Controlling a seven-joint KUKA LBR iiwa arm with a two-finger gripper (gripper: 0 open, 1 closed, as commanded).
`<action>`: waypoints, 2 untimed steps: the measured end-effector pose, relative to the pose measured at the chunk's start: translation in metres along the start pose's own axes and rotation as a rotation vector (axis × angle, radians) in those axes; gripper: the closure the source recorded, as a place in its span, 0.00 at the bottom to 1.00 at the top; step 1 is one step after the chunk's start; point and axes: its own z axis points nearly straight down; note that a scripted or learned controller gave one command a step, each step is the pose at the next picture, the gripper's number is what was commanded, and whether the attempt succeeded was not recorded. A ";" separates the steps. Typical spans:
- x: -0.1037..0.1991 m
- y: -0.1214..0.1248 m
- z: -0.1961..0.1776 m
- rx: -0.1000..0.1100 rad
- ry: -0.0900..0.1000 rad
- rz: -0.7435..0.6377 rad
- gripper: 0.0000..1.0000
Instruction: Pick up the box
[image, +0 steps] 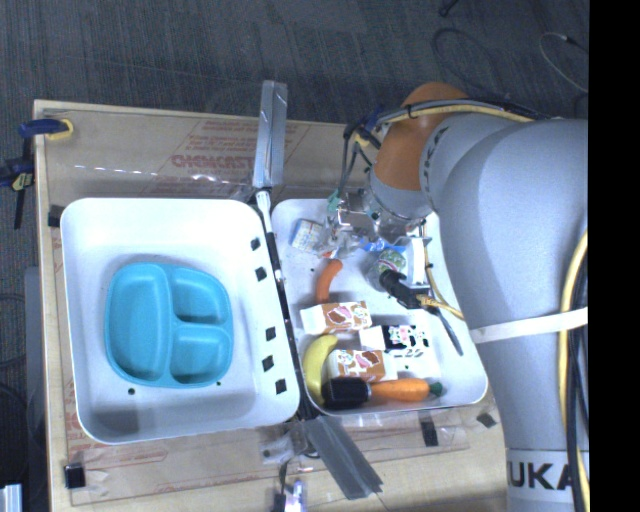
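- Nearest the camera, along the right bin's (465, 385) near wall: a carrot (403, 391) lying crosswise, a dark object (345, 393) just left of it, touching.
- Just beyond, a banana (318, 363) curving up the bin's left side, a small printed box (359, 364) tucked against it.
- Further right, a white box with black patches (408, 339), lying flat.
- A step farther, the box (336, 317) with brown print, flat on the bin floor, left of centre, touching nothing metal.
- Beyond it, an orange sausage-shaped piece (328, 280), end pointing far.
- Up at the far end of the right bin, the gripper (352, 222) down low among clutter, a crinkled clear wrapper (308, 236) just left of it; fingers lost in the tangle, so cannot tell whether spread or closed, or whether anything sits between them.
- Above that, orange band (405, 150) and grey arm (500, 250) filling the right side.
- Over to the left, the left bin (90, 225) holding a blue divided tray (170, 322), well apart from the box.
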 end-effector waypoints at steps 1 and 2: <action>0.083 -0.023 -0.092 -0.013 0.003 0.165 1.00; 0.027 -0.031 -0.164 -0.012 0.004 0.376 1.00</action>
